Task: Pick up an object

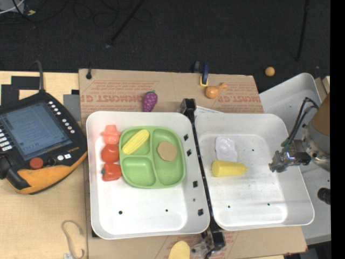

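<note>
My hand (281,162) hovered at the right bin's (294,212) edge, grip state indiscernible; yellow cone (228,169) lay just beyond, within reach.

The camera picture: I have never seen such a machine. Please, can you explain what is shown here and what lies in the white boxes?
One camera looks down at a slant on a bench. A robot arm reaches in from the right; its gripper hangs over the right bin, holding nothing visible. That bin holds a yellow object and a pale lump. The left bin holds a green divided plate with toy corn and a brown disc, red-orange toys beside it.
</note>
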